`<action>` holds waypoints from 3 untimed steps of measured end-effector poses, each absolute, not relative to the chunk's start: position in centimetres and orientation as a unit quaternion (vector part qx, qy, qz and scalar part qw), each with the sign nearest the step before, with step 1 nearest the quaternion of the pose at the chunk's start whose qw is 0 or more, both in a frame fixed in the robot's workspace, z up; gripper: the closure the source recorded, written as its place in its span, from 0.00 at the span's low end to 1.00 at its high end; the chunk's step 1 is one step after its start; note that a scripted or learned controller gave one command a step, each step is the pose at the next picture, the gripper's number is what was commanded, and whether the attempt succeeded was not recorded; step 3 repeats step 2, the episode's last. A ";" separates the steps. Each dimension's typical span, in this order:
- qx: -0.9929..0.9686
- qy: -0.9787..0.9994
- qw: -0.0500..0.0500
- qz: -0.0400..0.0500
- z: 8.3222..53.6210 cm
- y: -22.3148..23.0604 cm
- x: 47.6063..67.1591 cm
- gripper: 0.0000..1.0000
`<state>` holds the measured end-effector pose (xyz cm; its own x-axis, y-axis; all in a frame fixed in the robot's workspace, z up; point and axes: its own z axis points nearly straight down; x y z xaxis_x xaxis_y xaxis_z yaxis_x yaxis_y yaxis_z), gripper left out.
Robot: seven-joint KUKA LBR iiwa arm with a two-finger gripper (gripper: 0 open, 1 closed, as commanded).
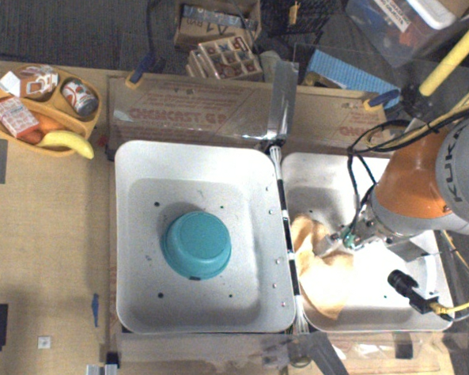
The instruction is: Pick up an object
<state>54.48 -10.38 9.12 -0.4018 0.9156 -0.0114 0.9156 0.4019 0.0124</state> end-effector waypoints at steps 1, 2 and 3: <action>0.652 0.759 -0.001 0.000 9.8 -10.6 49.1 0.00; 0.605 0.796 0.001 0.000 14.2 -10.7 55.0 0.00; 0.605 0.796 0.001 0.000 14.2 -10.7 55.0 0.00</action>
